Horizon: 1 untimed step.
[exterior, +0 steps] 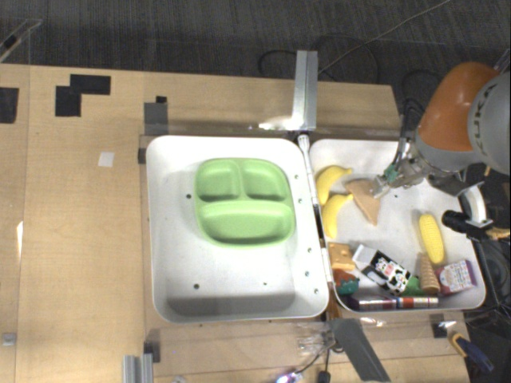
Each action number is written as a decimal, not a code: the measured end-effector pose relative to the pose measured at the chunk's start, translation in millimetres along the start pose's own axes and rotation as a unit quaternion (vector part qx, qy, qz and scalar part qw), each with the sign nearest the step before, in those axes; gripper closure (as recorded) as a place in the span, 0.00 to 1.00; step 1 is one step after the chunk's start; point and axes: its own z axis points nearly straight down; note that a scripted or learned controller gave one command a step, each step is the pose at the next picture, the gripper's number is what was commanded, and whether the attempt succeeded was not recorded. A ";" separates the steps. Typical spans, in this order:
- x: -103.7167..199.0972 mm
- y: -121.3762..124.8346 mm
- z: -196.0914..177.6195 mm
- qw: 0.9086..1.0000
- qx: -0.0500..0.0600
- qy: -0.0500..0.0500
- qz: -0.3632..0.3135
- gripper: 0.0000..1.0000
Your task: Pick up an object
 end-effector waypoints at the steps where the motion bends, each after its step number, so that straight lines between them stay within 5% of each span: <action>1: 32.1 -2.6 4.2 1.000 -0.010 -0.009 -0.013 1.00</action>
